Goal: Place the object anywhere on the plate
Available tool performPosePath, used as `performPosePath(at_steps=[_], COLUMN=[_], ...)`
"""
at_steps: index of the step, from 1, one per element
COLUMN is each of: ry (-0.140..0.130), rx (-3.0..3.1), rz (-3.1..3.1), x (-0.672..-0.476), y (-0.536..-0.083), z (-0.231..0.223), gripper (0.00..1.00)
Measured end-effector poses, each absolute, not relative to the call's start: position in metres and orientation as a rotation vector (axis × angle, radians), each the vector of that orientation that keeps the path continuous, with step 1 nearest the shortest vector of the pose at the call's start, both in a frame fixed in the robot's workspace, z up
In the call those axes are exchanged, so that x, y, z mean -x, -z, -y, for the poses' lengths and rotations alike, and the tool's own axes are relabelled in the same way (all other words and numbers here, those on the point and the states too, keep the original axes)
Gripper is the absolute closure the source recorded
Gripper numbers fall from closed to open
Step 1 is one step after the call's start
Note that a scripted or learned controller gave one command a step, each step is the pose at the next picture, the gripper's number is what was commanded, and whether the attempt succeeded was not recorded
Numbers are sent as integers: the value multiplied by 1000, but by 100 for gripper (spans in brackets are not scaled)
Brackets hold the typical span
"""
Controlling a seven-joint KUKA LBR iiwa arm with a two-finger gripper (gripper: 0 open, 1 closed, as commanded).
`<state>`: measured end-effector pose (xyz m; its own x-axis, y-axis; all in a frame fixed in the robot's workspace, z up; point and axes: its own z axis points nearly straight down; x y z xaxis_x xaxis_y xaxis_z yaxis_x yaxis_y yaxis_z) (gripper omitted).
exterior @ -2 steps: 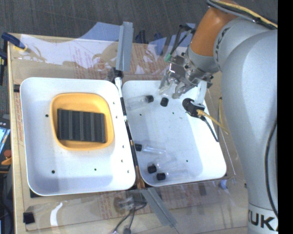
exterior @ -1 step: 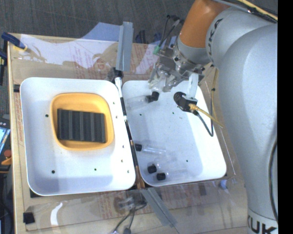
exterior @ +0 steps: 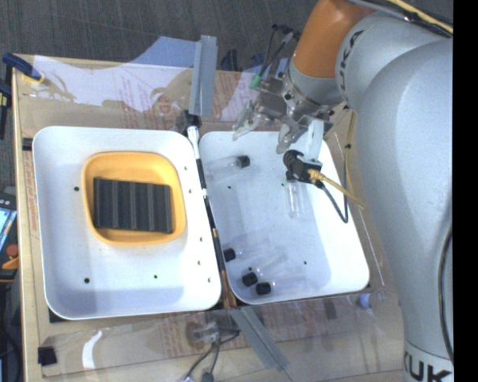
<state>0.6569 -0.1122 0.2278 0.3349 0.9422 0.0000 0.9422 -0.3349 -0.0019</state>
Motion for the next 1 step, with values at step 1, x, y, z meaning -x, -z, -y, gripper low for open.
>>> performPosePath(at_steps=[1], ry=[-7], rx=[2297], rz=[2136], x=[-656], y=[-221], z=[67], gripper=[0])
